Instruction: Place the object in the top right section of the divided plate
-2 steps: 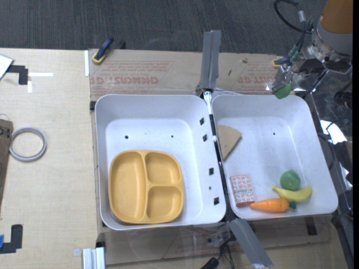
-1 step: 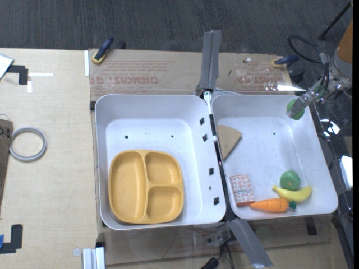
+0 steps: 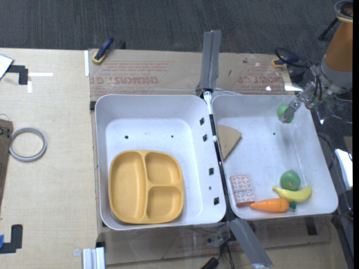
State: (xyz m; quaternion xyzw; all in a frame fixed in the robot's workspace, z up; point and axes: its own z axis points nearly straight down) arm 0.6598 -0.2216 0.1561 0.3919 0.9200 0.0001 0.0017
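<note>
The yellow divided plate (image 3: 147,186) lies in the left bin (image 3: 112,116), with its two smaller sections on the right side and nothing in them. My gripper (image 3: 287,114) hangs over the far right part of the right bin (image 3: 314,144), reaching in from the upper right. A small green object (image 3: 282,110) sits between its fingertips, held clear of the bin floor.
On the right bin's floor lie a brown wedge (image 3: 228,139), a pink and white box (image 3: 241,189), an orange carrot (image 3: 269,205), a yellow banana (image 3: 293,193) and a green round piece (image 3: 290,179). A tape roll (image 3: 26,144) rests on the bench at the left.
</note>
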